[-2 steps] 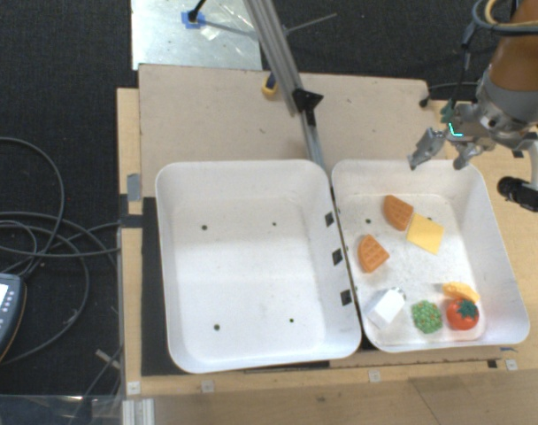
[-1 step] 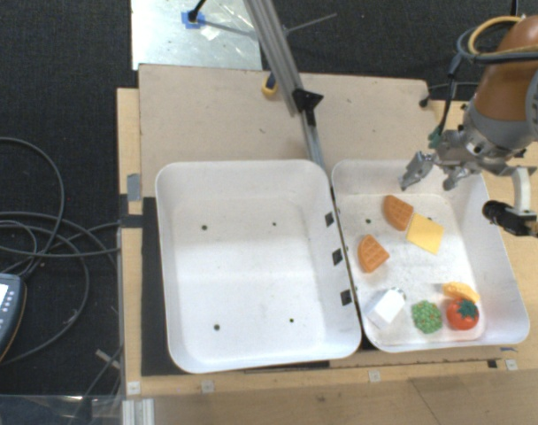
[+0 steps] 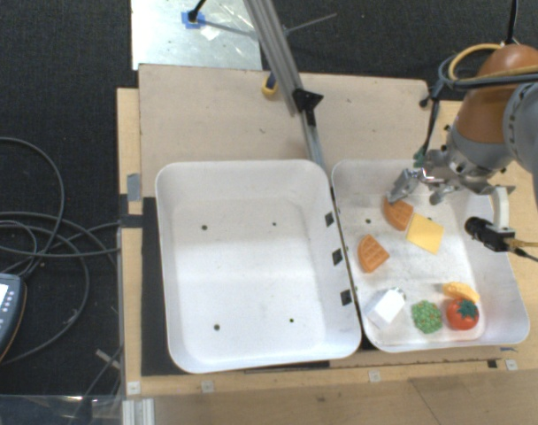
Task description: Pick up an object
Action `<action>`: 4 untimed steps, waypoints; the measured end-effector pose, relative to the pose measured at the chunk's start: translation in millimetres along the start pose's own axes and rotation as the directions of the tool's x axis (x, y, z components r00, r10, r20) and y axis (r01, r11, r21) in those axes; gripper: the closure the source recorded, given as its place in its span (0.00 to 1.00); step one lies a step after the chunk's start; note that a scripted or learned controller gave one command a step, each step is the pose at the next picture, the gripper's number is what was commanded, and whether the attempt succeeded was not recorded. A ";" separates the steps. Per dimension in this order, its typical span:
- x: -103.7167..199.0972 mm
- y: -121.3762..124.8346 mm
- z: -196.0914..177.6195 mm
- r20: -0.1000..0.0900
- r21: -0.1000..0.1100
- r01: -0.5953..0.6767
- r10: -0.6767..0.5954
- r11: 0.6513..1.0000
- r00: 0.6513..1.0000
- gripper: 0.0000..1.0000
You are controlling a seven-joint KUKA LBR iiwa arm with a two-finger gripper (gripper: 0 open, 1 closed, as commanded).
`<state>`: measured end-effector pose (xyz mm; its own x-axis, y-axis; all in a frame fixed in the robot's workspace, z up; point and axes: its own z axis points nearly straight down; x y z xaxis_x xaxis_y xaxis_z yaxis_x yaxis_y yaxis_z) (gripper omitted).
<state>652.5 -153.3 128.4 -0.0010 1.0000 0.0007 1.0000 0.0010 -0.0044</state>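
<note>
Red tomato sits low in the right bin (gripper released, above an orange piece).

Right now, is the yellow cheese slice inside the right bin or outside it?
Inside: the yellow cheese slice lies flat on the right bin's floor, beside an orange piece.

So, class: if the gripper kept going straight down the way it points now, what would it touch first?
Probably the orange toy lying just under the gripper in the right bin, though one slanted view leaves depth unsure.
</note>
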 end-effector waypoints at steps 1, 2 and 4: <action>0.8 0.2 39.5 0.000 -0.002 0.001 -0.001 1.000 1.000 0.00; 0.4 2.2 25.4 0.002 -0.009 0.001 -0.001 1.000 1.000 1.00; 0.5 0.3 -80.1 0.003 -0.012 0.002 -0.002 1.000 1.000 1.00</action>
<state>653.1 -152.9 208.6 -0.0029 1.0000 -0.0019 1.0000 0.0029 0.0074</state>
